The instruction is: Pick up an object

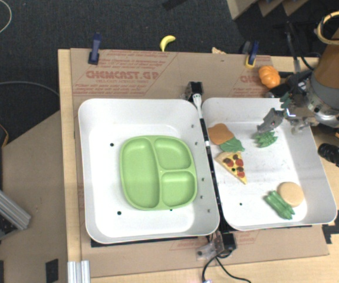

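Green target: I take the small leafy green toy piece (266,138) as the likeliest pick; it lies in the right bin (310,217), near that bin's far edge, roughly midway along it.
Gripper: the gripper (273,120) sits just above and touching-close to that green piece, reaching in from the bin's right side. I cannot tell from this angle how the jaws stand, nor whether anything is between them.
Handling, green piece: I judge it light, thin and probably soft plastic or rubber, with ragged lobes. It lies flat, so I would pinch across its narrow width, low to the bin floor. It may slide on the smooth white surface.
Other options: a brown round slice on a second green leaf (223,135) near the bin's far left corner; a pizza slice (233,164) along the left edge, flat and hard to get under.
Near edge: a tan bun-like round (290,193) touching a green bean-like piece (279,205) at the near right corner. The bun looks thicker and stiffer, the easiest to squeeze from its sides.
Left bin: the left bin (98,158) carries a green divided plate (157,171) at its middle; too broad for a two-finger pinch, I think, except at the rim.
Risk: a light piece may tip or skid when one finger lands first.
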Motion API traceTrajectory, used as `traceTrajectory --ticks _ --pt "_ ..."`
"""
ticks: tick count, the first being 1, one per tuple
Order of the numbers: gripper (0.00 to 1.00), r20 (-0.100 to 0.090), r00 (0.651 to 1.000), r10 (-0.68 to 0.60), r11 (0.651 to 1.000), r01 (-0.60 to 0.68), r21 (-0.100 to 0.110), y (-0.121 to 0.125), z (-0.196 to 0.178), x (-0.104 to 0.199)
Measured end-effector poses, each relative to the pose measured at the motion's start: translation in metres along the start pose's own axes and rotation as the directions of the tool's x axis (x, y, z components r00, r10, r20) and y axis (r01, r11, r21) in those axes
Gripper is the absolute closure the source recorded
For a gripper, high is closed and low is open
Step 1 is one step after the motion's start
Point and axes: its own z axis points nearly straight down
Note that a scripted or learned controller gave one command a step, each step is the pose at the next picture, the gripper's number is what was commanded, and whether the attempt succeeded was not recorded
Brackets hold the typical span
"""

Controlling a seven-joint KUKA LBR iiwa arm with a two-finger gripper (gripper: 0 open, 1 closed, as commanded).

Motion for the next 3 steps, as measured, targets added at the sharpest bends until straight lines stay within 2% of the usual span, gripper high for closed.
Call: traceTrajectory --ticks 1,2,3 --pt "0.00 -0.002 1.000 0.002 1.000 -0.002 0.007 -0.002 0.127 -0.019" --pt "0.00 -0.006 1.000 -0.004 1.000 0.004 0.010 -0.077 0.120 0.058" --pt "1.00 0.000 1.000 0.001 1.000 -0.001 0.000 -0.073 0.110 0.054"
